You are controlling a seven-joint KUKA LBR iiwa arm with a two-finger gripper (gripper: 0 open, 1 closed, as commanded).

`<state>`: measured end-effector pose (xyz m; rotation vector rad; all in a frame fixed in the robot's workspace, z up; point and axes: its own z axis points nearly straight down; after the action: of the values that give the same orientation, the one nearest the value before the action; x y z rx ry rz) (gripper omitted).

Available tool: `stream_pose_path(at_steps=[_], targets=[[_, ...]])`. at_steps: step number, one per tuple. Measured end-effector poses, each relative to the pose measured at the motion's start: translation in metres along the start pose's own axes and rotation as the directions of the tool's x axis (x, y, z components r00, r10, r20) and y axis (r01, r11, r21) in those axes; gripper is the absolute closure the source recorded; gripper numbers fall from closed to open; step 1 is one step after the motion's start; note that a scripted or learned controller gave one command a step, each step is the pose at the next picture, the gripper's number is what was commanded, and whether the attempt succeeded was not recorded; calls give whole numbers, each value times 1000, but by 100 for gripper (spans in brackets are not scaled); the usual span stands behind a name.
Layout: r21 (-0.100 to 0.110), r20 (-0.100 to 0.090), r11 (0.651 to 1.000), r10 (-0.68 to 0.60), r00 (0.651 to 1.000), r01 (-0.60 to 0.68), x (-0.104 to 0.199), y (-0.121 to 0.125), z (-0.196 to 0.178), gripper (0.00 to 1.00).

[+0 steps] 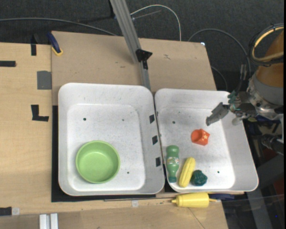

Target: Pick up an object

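- Orange block (200,137) lies alone mid right bin (238,142); it looks small, light and rigid, best pinched across its flat sides.
- Gripper (214,117) hovers just above-right of it, holding nothing; its opening is unclear.

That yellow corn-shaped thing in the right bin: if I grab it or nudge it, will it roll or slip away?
The yellow piece looks long and rounded, so it would probably roll sideways if nudged. It lies close between the green bottle and a dark green lump, which may block it. Its surface seems smooth, perhaps plastic, so a grip across the narrow width seems safest.
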<state>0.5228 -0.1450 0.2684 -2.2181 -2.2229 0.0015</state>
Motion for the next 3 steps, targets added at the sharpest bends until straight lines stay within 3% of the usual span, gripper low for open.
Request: stream_pose_path(at_steps=[1,3], targets=[[0,0,1000,0,1000,0,0,0,0,0],[5,0,1000,1,1000,-1,6,10,109,0]])
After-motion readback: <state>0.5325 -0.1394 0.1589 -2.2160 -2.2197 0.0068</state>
